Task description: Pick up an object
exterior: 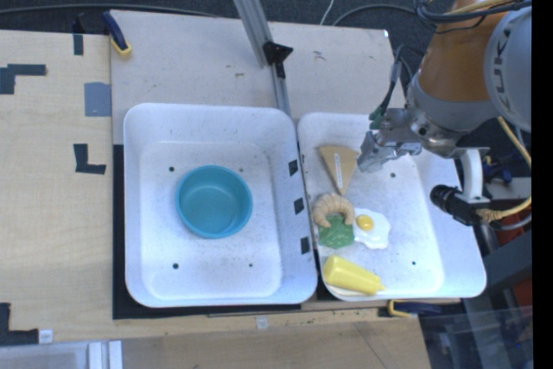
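Cheese wedge (337, 162): lying in upper left of right bin (449, 276), nearest candidate to gripper (373, 158). Sitting just left of gripper tip, close beside it, contact not confirmable from this angle.

Gripper state: hovering over upper part of right bin, tip pointing down and left. Finger spacing not resolvable at this angle; cannot tell whether open or closed. Nothing visibly held between fingers.

Other candidates, clustering along left side of right bin below cheese wedge:
- Croissant (332, 206), touching green piece (337, 234) beneath it.
- Fried egg (371, 226), just right of green piece, touching or overlapping it.
- Yellow corn-shaped piece (351, 275), lying at lower left of bin, near front rim.

Blue bowl (214, 200): sitting centre of left bin (147, 134), well apart from gripper.

Hazards, judged from present layout:
- Descending beside wedge rather than astride it: likely closing on air, or nudging wedge toward dividing wall.
- Gripping flat, thin wedge lying close to bin floor: fingers likely skating over top or striking floor first.
- Drifting lower toward croissant cluster: risking pinching two touching items together, or scattering them.
- Working close to bin wall: limiting finger clearance on left side.
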Available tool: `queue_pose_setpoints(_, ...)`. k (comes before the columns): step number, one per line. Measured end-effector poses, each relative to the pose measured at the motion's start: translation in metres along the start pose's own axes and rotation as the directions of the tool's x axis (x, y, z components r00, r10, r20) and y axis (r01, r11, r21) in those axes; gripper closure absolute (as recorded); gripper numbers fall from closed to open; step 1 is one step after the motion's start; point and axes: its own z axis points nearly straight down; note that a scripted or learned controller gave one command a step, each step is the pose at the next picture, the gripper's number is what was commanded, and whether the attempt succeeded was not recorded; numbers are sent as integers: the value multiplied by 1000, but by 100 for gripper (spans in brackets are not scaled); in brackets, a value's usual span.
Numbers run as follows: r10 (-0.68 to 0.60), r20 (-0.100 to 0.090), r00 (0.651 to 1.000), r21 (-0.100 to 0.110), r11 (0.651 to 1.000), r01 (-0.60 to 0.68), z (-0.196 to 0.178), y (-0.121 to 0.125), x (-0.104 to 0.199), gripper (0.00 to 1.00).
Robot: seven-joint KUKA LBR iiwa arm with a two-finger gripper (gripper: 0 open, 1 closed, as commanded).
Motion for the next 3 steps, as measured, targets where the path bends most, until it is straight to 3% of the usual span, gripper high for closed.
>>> queue_pose_setpoints(1,0,0,1000,0,1000,0,-2,14,46,100)
queue_pose_setpoints(3,1,1,1000,2,1000,-1,30,39,142,100)
